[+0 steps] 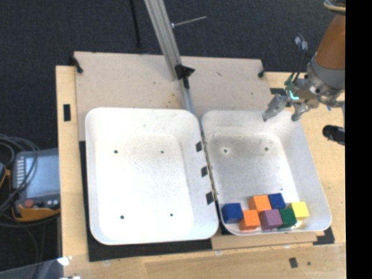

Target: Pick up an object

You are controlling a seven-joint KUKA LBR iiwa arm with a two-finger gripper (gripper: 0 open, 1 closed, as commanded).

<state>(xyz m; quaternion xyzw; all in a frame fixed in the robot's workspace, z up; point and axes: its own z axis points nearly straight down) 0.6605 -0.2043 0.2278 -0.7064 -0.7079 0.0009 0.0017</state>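
Several small blocks are bunched in the near corner of the right bin (302, 156): a blue block (232, 212), an orange block (261, 202), a second orange block (250, 218), a purple block (271, 218), a green block (288, 216), a yellow block (300, 209) and a dark blue block (277, 200). My gripper (285, 110) hangs over the far right corner of that bin, well away from the blocks. Its two fingers are spread apart and hold nothing.
The left bin (99, 156) lies beside the right one on the bench. A slanted aluminium post (165, 34) rises behind the bins. A pendant with cables (35, 182) sits off the bench at the left.
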